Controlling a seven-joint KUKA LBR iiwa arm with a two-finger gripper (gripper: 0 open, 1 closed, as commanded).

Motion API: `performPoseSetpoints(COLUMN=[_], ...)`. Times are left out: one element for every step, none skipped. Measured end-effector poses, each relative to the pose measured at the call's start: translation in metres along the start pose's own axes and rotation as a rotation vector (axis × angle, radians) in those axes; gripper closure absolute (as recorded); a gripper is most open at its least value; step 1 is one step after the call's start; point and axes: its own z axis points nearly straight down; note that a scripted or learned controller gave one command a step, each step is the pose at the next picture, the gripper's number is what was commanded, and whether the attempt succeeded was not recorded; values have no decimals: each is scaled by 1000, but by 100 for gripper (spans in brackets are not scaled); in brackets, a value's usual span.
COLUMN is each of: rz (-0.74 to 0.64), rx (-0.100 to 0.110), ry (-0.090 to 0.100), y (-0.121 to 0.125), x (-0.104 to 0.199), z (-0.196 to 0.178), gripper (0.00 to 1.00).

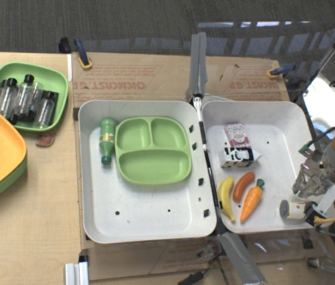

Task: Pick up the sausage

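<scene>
The sausage (243, 183), reddish and slanted, lies in the right bin (277, 153) towards its front edge, between the banana (226, 198) on the side of the divider and the carrot (251, 202) on the other. Both neighbours crowd it, and the carrot seems to touch its lower end.

A clean grasp probably means coming straight down over its middle and closing across its short axis, so neither neighbour is caught. The carrot's similar colour makes it the likely wrong pick.

The fingers (306, 183) hang over the bin's right edge, well apart from the sausage. I cannot tell how far open they are.

A small milk carton (237, 144) lies further back in this bin. The left bin (144, 209) holds a green divided plate (154, 150) and a green bottle (107, 140) by its left wall. At the bench's left edge, a green dish (54, 82) holds dark-capped bottles (25, 100).
</scene>
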Motion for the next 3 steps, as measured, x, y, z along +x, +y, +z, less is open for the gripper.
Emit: performPoseSetpoints(rz=[63,272,562], rx=[3,1,3], ry=[1,-1,0], y=[-30,0,-29], x=[33,0,33], z=[6,-25,15], gripper=[100,100,100])
